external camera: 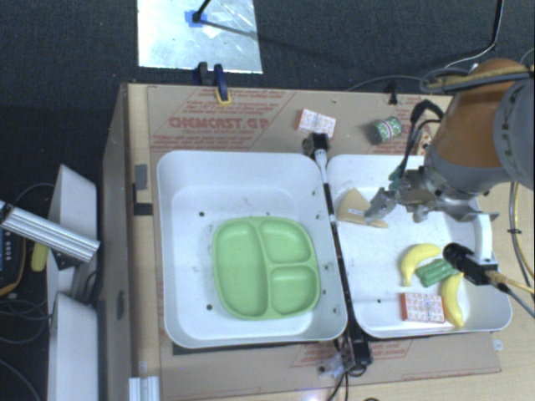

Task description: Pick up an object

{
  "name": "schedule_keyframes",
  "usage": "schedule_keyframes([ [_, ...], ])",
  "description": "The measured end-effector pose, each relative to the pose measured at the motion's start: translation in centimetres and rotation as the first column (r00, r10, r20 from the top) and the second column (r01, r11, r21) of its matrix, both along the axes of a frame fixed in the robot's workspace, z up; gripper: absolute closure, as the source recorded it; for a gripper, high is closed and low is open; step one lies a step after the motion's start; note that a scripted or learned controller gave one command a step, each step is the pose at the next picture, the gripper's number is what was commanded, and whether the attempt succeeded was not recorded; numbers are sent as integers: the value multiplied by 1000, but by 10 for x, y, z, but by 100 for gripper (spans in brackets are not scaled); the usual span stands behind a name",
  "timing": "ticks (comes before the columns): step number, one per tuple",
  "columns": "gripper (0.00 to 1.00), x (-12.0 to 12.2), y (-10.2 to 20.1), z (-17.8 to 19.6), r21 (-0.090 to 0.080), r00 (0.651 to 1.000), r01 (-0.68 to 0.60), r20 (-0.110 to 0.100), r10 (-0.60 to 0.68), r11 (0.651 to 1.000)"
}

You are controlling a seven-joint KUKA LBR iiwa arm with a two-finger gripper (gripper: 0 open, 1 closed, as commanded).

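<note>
My gripper (398, 209) hangs over the upper part of the right bin (493, 316), open, with bare bin floor between its two fingers. Its left finger reaches the right edge of a tan wedge (354, 206) lying by the bin's left wall; I cannot tell if they touch. Lower in the same bin lie a yellow banana (416, 259), a small green object (434, 271), a second yellow piece (454, 300) and a red-and-white flat box (422, 307). The grey arm with its orange band (476, 132) comes in from the upper right.
A green divided plate (266, 267) sits in the left bin (180, 182). On the bench behind the bins are a green can (386, 129), a small red-and-white packet (316, 122) and a blue-yellow clamp (219, 82). Cables trail at the right.
</note>
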State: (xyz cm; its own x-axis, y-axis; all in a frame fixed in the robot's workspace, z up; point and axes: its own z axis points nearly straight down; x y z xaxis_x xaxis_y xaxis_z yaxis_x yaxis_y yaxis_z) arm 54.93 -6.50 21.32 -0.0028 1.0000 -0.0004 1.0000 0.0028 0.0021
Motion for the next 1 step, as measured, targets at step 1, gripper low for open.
schedule_keyframes([
  [1, 0, -27, -68, -96, -1, 1000, 2, -4, -2, 1000],
])
